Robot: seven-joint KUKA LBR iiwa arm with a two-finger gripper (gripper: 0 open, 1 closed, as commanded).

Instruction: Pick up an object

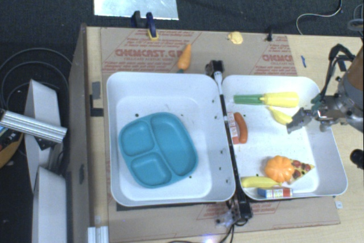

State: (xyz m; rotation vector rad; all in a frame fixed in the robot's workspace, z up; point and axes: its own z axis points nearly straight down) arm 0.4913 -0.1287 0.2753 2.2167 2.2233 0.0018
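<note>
Two white bins [170,79] sit side by side; my arm [350,102] reaches over the right one. My gripper [300,118] hangs empty, its spread unclear. The small yellow banana [280,116] lies just left of it, long axis slanting down-right.

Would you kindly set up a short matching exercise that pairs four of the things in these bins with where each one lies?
Things:
1. blue plate
2. corn cob
3. hot dog
4. pumpkin

Places:
A. near side of the right bin, beside a pizza slice
B. far side of the right bin
C. alone in the left bin
D. right bin, close to the divider between the bins

Pairs: 1-C, 2-B, 3-D, 4-A
</note>
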